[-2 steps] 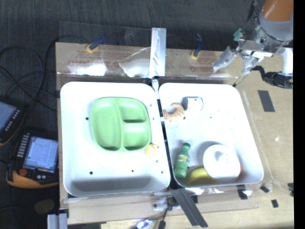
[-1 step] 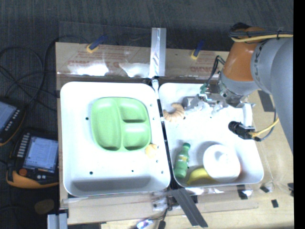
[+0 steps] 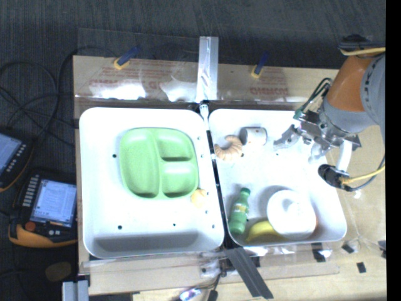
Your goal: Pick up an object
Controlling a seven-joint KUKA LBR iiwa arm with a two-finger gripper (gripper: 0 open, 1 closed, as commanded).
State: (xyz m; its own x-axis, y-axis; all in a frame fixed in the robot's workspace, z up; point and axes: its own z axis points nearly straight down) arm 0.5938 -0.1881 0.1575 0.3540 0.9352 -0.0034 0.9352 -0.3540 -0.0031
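My gripper (image 3: 302, 137) hangs over the upper right part of the right bin (image 3: 326, 199), below the orange band of the arm (image 3: 351, 89). Nothing shows in its grasp. To its left lie a small grey-white cup (image 3: 254, 134) on its side and a tan ring-shaped pastry (image 3: 229, 148). Nearer the front of the same bin a green bottle (image 3: 239, 210) stands beside a yellow banana (image 3: 258, 231) and a white round bowl (image 3: 290, 212).
The left bin (image 3: 100, 218) holds a green divided plate (image 3: 158, 162) and a small yellowish piece (image 3: 199, 197) by its right wall. A black cable end (image 3: 330, 173) hangs at the right bin's right side. Tablets and cables lie on the floor at left.
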